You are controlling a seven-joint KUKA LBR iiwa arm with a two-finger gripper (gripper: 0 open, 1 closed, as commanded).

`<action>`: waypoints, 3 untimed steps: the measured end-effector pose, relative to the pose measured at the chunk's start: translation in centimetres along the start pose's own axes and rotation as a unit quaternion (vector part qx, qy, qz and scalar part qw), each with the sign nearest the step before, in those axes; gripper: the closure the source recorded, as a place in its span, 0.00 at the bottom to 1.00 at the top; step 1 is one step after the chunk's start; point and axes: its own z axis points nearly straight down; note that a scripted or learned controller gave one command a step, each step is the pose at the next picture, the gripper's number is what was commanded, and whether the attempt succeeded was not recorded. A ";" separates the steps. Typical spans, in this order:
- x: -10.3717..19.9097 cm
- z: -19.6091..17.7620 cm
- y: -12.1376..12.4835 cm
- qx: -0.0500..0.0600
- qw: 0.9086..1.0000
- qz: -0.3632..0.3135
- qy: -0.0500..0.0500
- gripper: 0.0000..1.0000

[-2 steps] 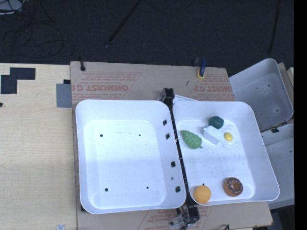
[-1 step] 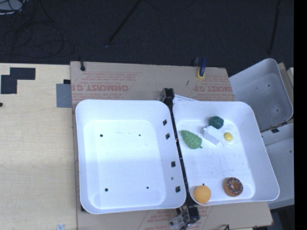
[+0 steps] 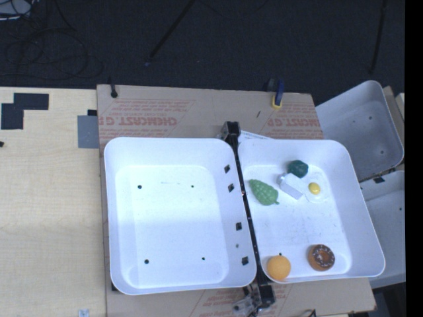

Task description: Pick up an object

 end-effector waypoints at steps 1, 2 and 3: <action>8.8 1.0 0.0 0.000 1.000 -0.002 0.001 1.00; 17.8 1.0 0.0 0.000 1.000 -0.003 0.001 1.00; 24.6 1.0 0.0 0.000 1.000 -0.001 0.001 1.00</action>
